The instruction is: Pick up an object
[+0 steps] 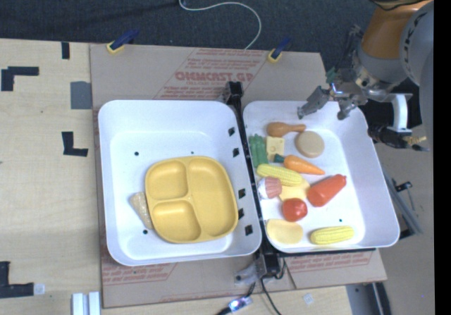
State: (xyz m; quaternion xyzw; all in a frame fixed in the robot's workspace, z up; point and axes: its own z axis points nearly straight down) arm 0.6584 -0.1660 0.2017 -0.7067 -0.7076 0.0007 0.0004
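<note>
The right bin (377, 187) holds several toy foods: a brown drumstick (284, 128), a round beige bun (309, 143), a carrot (303, 165), a corn cob (282, 174), a red pepper (326, 189), a tomato (294, 208) and a second corn cob (331, 235). My gripper (326, 109) hovers over the bin's far edge, above and to the right of the drumstick. Its fingers are spread open with nothing between them.
The left bin (120, 137) carries a yellow divided plate (190, 199) with a beige item (139, 206) tucked under its left side. A green piece (258, 146) and a cheese wedge (275, 146) lie by the bins' shared wall. A white cable (218, 5) runs behind.
</note>
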